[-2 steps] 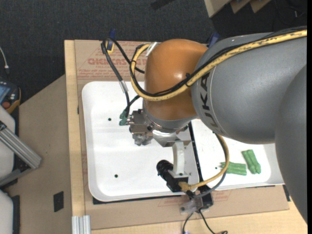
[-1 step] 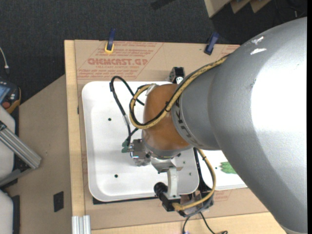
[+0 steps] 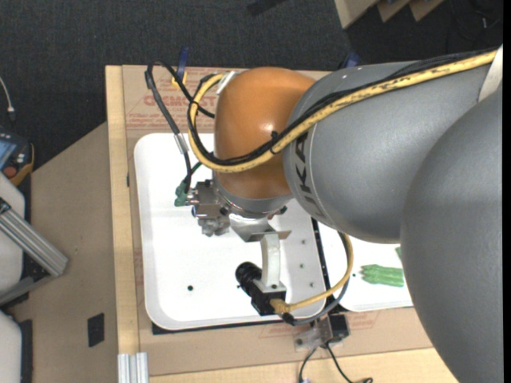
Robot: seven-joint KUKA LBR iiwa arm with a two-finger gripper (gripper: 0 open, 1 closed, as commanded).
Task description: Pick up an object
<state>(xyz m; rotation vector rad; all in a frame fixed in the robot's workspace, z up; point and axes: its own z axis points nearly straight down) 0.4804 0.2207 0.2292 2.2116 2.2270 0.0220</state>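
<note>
End effector (image 3: 209, 214) over the left bin (image 3: 160, 238) — grip state impossible to tell; green object (image 3: 382, 275) at four o'clock, red bench (image 3: 128, 325) lettering unreadable.

I count two white bins, the left bin (image 3: 160, 238) and the right bin (image 3: 375, 294), one green thing (image 3: 383, 275) lying in the right one, and one big grey arm (image 3: 383, 158), which is mine.

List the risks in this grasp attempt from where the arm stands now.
1. The arm hangs low over the left bin and hides the spot beneath it, so a miss may go unseen.
2. The yellow cable loops near the bin rim and could snag.
3. The green object lies in the right bin, away from the wrist.
</note>
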